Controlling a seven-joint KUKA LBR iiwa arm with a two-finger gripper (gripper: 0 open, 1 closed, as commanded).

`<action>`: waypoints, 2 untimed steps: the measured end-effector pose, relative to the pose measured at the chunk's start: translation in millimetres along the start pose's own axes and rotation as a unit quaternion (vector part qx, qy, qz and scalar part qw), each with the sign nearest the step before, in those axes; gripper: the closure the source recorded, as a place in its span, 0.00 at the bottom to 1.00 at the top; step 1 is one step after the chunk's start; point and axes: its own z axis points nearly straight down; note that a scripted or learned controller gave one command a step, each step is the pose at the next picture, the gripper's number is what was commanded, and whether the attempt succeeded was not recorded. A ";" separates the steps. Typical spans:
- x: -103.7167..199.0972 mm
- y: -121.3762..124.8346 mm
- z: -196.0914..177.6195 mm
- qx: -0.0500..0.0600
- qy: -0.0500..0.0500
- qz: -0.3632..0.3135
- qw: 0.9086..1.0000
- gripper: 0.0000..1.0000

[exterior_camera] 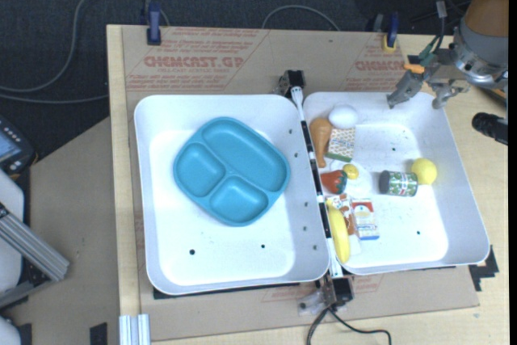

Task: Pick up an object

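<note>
- Yellow lemon [424, 170] touches the green can [399, 183]; a grasp there could nudge both.
- Gripper [420, 94], open and empty, hovers beyond the can.

It looked like a robotics lab. A protective board [242, 52] covered the bench, clamped at 12 o'clock by blue clamps [153, 22]. Cables [73, 36] trailed over dark carpet at 11 o'clock, and an aluminium rail [28, 242] lay at 8 o'clock, all test-rig fittings.
</note>
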 end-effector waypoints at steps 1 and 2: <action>-48.5 -25.5 79.7 0.005 0.001 0.002 1.000 0.00; -37.8 -62.9 126.0 0.002 0.005 -0.001 1.000 0.00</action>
